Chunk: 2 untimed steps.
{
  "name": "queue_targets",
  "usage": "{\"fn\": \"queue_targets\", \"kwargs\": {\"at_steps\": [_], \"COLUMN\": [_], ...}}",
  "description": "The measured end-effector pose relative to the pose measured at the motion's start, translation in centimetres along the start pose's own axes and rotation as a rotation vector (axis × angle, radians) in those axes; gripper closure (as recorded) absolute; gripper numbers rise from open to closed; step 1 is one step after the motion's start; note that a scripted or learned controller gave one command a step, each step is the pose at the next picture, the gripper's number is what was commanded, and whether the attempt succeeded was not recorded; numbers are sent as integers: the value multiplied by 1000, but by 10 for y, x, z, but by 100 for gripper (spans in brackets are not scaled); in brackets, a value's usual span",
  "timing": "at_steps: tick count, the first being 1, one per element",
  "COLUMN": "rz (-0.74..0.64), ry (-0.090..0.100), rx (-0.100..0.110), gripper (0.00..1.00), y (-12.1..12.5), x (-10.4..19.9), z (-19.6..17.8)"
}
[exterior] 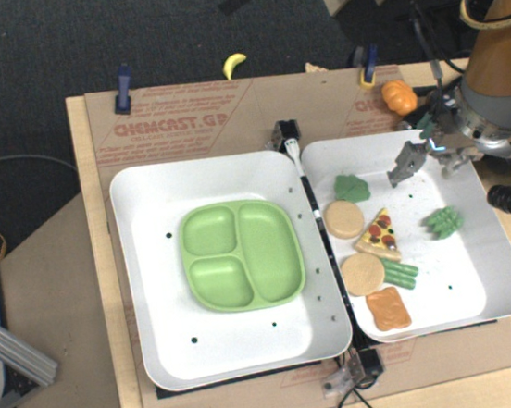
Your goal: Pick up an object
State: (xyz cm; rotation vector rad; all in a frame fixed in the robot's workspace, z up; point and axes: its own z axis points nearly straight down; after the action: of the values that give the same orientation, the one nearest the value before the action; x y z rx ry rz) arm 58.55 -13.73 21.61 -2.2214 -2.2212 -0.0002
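The gripper (pixel 409 162) hangs over the far part of the right bin (pixel 504 282), and whether it is open or closed I cannot tell; nothing shows between it. Just to its left lies a green leafy toy (pixel 351 188), probably light, stiff plastic and a little slippery, best pinched across its narrow middle, with a pizza slice (pixel 378 234) nearer the camera. The cardboard (pixel 170 126) on the table reads "CHEMCAST".

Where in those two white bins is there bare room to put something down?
Left bin: bare floor around the green plate. Right bin: bare at its near right corner, beyond the green sprig. Crowded down its left side, from cookie to pizza slice.
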Motion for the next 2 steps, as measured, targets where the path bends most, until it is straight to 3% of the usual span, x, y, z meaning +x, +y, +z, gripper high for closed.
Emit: {"fn": "queue_targets", "kwargs": {"at_steps": [1,2], "rz": [1,-1], "ry": [4,3], "rx": [14,6], "gripper": [0,0], "y": [-59,-64], "x": [19,46], "z": [94,134]}}
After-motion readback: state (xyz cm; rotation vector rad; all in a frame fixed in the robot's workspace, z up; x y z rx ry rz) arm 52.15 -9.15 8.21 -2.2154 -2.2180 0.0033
